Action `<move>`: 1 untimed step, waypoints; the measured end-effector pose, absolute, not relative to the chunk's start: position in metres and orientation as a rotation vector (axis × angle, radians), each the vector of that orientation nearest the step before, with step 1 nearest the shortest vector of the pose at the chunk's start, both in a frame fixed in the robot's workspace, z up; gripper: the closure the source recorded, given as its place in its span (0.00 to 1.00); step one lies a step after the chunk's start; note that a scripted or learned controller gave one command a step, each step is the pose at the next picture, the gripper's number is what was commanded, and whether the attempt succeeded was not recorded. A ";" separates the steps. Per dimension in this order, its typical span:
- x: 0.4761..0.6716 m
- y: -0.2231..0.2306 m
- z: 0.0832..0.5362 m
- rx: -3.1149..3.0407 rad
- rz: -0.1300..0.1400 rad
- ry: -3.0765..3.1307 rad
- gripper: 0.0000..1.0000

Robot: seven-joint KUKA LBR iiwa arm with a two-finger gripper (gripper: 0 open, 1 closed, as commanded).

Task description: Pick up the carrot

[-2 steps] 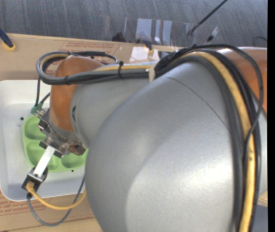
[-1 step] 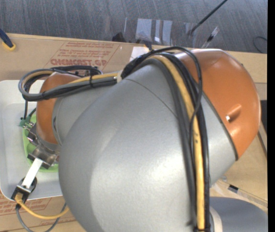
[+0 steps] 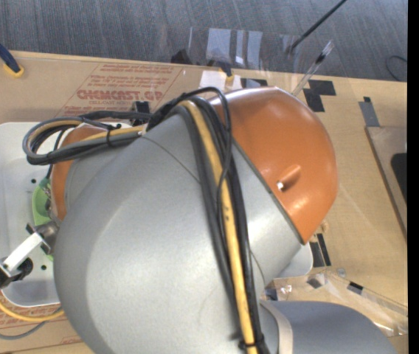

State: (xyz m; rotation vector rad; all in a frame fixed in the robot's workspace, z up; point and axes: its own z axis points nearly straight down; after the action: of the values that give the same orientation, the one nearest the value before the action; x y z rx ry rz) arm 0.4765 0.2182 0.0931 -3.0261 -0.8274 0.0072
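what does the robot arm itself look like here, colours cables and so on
The arm is a bulky, rounded grey shell with a glossy orange dome section that carries a small peg. A bundle of black and yellow cables runs along the grey casing, looping out on the left over the white bin.

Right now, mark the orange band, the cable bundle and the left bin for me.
orange band (image 3: 287,153), camera view, middle of its domed surface.
cable bundle (image 3: 224,190), camera view, black and yellow run down the grey arm.
left bin (image 3: 7,198), camera view, bare white floor near its left wall.
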 end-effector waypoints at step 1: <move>0.475 0.218 0.115 -3.094 0.016 -0.543 1.00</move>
State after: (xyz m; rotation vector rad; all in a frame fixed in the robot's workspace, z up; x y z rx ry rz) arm 0.4749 0.2178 0.1153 -3.0935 -0.5427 0.0164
